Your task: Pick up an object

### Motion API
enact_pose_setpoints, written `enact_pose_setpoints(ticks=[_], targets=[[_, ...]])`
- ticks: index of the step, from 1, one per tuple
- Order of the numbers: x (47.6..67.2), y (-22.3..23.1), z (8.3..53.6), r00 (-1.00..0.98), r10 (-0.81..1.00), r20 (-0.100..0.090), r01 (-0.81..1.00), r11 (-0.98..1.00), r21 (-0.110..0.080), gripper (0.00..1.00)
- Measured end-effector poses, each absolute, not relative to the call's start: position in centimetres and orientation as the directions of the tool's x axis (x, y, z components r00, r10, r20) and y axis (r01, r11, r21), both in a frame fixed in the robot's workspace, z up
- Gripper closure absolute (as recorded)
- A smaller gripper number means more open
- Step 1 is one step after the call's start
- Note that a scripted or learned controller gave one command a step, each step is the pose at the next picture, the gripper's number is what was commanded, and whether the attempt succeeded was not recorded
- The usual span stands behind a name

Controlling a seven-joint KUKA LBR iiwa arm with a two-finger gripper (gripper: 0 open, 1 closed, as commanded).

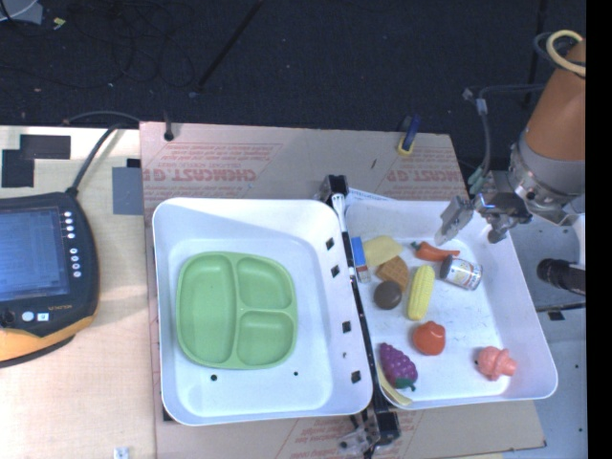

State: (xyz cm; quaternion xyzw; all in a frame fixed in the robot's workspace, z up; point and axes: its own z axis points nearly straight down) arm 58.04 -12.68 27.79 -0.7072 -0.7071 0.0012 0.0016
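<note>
So the gripper (475,222) hangs over the far right corner of the right bin (535,352), fingers spread apart with nothing between them. The closest stuff to it is a little orange carrot (435,251) and a small can (462,273) lying on its side, both just below the fingers. Left of those there's a yellow cheese wedge (382,250), a brown cookie-looking thing (393,271) and a dark round piece (386,295), all bunched together, with an ear of corn (420,292) right beside them. Further toward the near side sit a red tomato (429,338), purple grapes (398,364) with a banana (392,390) tucked under them, and a pink piece (494,361) off by itself near the right wall. The left bin (191,390) holds a green divided plate (237,311). A tablet-type controller (43,266) sits on the bench off to the left.
</note>
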Motion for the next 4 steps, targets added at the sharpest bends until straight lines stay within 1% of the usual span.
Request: enact_pose_setpoints(ticks=[1, 2, 3, 4], targets=[[52.5, -11.6, 10.3, 0.000, 1.000, 0.000, 1.000, 0.000, -0.002, 0.00], [47.9, -10.4, 9.0, 0.004, 1.000, -0.003, 1.000, -0.004, 0.007, 0.00], [48.0, -10.2, 10.0, 0.004, 1.000, 0.007, 1.000, -0.004, 0.001, 1.00], [53.4, -3.2, 19.2, -0.008, 1.000, 0.003, 1.000, 0.008, 0.007, 1.00]])
